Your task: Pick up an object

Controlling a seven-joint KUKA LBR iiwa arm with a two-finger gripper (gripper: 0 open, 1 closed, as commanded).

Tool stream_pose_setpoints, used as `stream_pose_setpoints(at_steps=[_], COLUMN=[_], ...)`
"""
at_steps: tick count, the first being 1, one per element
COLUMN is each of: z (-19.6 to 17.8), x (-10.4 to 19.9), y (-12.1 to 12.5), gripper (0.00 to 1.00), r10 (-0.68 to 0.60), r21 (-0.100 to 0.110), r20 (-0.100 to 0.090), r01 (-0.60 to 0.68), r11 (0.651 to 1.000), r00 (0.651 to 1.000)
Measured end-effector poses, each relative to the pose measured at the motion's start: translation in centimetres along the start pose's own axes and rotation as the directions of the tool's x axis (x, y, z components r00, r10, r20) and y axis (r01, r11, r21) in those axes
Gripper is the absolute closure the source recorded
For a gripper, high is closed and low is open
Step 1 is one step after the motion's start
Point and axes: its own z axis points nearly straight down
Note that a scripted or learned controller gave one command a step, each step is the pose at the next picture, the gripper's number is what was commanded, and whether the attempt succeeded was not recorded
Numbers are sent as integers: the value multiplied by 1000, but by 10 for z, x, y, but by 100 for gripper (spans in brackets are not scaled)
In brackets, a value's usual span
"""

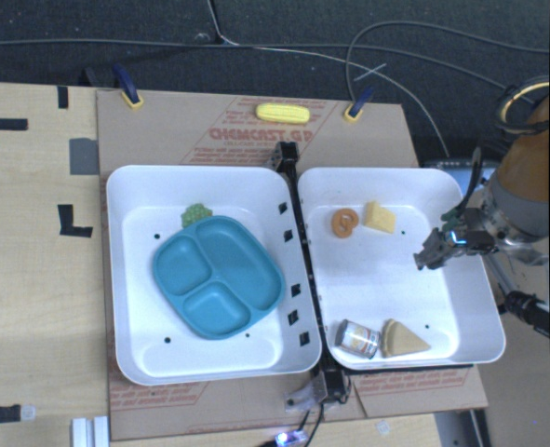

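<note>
The right bin [461, 277] holds an orange ring-shaped piece [344, 223], a pale yellow wedge [380, 218], a small metal can [356, 339] lying on its side and a tan wedge [405, 340] next to it. My gripper [433, 256] hangs over the right side of this bin, well right of the ring and the yellow wedge and above the can. Nothing shows between its dark fingers. The left bin [126, 250] carries a blue divided plate [218, 276] with a small green piece [195, 215] at its upper left edge.
A yellow banana-like object [282, 114] lies on the cardboard behind the bins. Black clips run along the divider [298, 250] between the bins. Cables cross the dark background at the top. The arm's orange band [526, 161] stands at the right edge.
</note>
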Motion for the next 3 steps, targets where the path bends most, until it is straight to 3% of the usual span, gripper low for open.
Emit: stream_pose_setpoints(at_steps=[1, 3], z=[-14, -16], x=[0, 102], y=[1, 8], gripper=[100, 100], r10=[1, -5], r21=[5, 6], r20=[-1, -3], r01=[-1, 5], r11=[1000, 1000], r00=[1000, 1000])
